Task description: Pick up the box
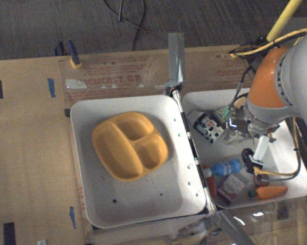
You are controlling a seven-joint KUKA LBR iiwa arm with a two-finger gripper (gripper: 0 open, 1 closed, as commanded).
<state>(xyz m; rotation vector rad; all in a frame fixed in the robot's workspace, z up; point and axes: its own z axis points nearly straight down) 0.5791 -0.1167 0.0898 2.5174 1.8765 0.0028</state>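
I am hanging my pincer over the right bin, and I cannot tell how it is set. The box, dark with white markings, is lying just left of it near that bin's upper left corner. A yellow divided plate is sitting in the left bin.

Dim, warm, soft focus; glare on clear sheet along bottom edge.
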